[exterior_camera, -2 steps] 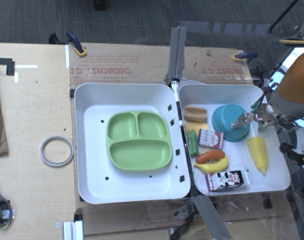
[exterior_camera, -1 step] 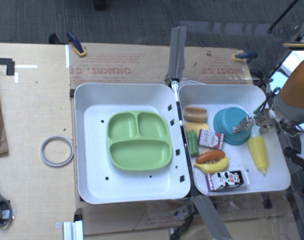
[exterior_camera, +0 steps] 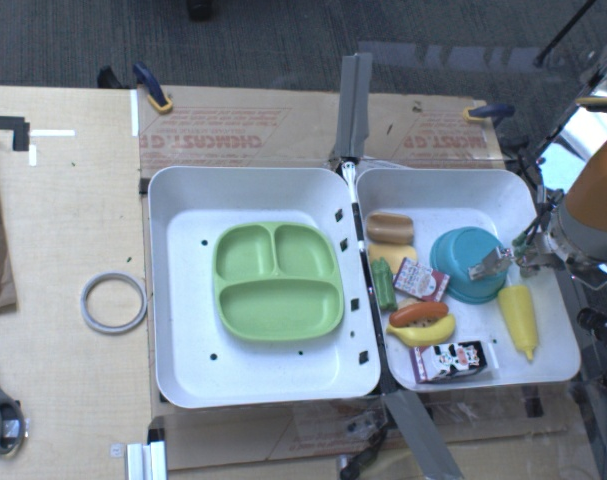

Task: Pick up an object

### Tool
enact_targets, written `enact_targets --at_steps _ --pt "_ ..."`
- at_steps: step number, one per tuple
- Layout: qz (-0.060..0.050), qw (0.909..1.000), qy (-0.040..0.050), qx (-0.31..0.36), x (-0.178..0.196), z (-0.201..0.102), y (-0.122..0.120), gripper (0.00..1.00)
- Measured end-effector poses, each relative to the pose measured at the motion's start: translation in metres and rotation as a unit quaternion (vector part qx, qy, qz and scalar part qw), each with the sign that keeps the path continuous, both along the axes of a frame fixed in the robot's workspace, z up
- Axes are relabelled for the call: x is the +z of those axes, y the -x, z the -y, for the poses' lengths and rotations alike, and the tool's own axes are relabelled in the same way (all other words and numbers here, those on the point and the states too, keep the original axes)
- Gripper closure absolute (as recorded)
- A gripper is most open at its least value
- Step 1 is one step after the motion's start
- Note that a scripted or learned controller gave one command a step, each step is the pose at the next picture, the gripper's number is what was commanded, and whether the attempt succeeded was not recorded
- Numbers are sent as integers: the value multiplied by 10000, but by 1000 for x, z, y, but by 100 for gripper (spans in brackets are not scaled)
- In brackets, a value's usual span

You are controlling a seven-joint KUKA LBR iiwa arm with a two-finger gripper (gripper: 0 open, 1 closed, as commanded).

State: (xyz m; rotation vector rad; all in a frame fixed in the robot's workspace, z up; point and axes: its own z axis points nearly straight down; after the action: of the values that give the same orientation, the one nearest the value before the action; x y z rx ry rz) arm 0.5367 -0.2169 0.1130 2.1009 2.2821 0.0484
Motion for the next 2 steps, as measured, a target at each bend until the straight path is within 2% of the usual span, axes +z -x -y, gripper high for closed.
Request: enact_targets --at_steps 1,2 --pt "-1 10000 0 2 0 0 0 0" --pt "-1 9994 27 338 0 2 39 0"
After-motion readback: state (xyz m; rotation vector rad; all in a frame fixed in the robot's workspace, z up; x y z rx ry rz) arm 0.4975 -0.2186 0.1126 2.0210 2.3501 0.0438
